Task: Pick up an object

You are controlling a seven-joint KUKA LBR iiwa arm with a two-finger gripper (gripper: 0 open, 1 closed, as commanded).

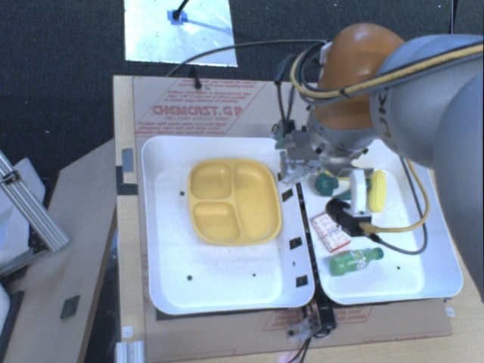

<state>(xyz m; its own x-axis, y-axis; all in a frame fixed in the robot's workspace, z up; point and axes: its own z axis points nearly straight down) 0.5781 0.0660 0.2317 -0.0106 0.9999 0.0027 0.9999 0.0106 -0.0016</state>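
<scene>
Two white bins (pixel 227 297) sit side by side on the table. Whether the hand (pixel 302 161) is open or closed cannot be told; it hangs over the right bin's inner wall. A green bottle (pixel 355 260), well clear of the walls, could be approached more easily than the crowded yellow item (pixel 376 191).

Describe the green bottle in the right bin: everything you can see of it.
The green bottle lies on its side on the floor of the right bin, toward the near edge. It looks like glossy translucent green plastic, with a pale label around its middle and its narrow neck end pointing right, slightly away from the camera. It sits just below a red-and-white carton; whether they touch is unclear. Nothing grips it.
</scene>
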